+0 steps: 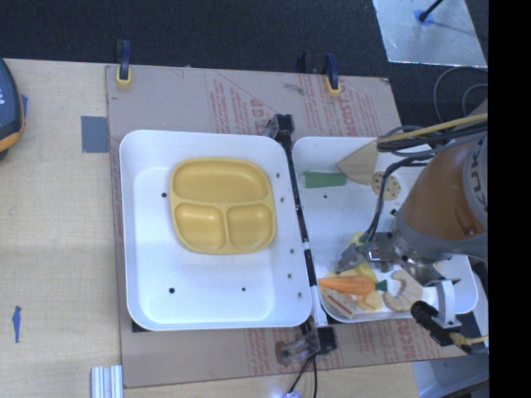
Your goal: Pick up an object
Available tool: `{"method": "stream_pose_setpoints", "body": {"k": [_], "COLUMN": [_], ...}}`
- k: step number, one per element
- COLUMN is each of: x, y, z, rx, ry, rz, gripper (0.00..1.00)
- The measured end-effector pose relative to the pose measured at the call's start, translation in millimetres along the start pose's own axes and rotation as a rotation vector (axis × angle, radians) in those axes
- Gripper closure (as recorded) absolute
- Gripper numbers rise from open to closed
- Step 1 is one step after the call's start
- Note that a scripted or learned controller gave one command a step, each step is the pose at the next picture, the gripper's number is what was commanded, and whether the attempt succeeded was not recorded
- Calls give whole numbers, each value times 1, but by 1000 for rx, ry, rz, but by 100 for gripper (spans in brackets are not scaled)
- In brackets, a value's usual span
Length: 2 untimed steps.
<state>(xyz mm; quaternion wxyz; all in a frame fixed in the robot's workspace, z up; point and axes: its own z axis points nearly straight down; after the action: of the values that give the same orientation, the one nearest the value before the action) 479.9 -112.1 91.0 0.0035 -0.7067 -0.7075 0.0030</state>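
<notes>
two shallow white plastic bins: the left bin (141,247) at nine o'clock, the right bin (332,214) at three. one yellow three-compartment tray (222,204). one orange carrot-shaped toy (347,285). one flat green strip (324,179). two blue-and-yellow clamps (124,63) (332,75) at twelve.

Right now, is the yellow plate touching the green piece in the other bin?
Apart. The camera view shows the yellow plate lying in the left bin, while the green piece lies in the right bin, the bin walls between them.

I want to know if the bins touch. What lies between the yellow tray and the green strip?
In the camera view, between the yellow tray and the green strip lie bare white bin floor and a black divider.
</notes>
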Motion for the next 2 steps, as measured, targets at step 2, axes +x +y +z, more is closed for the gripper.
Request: {"method": "stream_pose_setpoints", "body": {"k": [2], "x": [0], "y": [35], "z": [-38], "rx": [-4], "ry": [4], "rz": [-9], "gripper": [0]}}
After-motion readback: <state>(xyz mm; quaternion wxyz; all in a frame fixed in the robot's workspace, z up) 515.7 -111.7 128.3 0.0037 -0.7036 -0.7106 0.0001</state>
